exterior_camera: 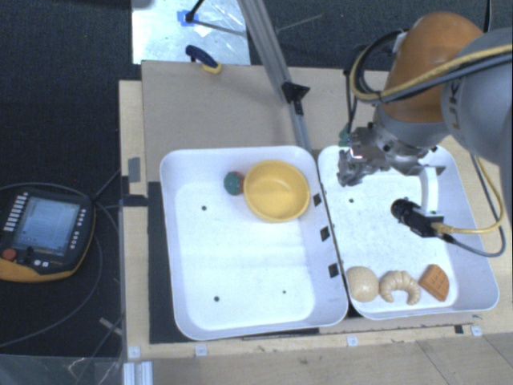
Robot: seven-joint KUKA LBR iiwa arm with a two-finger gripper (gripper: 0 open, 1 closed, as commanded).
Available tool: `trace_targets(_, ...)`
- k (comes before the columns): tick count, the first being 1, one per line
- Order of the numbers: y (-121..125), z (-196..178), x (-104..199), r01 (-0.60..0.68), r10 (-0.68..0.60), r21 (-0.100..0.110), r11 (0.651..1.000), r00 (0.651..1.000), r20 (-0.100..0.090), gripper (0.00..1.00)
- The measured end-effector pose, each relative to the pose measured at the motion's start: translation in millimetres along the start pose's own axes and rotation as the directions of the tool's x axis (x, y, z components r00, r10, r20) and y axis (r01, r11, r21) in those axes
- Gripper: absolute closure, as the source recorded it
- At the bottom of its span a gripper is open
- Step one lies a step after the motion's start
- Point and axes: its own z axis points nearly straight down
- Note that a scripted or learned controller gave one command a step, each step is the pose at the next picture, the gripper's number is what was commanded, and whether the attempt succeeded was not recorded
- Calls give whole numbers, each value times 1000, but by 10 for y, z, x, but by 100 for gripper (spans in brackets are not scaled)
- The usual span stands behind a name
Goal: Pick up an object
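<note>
Dark carpet surrounded a cardboard-topped bench; a control pad lay on the floor, left.

Bench: two white bins side by side.

The yellow bowl hides part of the green ball.

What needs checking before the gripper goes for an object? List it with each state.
1. Targets in the right bin: bread roll, croissant, waffle piece along the near edge: ok.
2. Gripper above a target: not ok, it sits at the bin's far left corner.
3. Finger state: cannot tell.
4. Yellow bowl and dark green ball in the left bin, apart from targets: ok.
</note>
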Motion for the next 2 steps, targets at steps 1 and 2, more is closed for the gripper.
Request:
trace_targets(1,9,108,539,0,0,0,1000,1000,0,100)
trace_targets(2,88,211,992,-1,1,0,1000,1000,0,100)
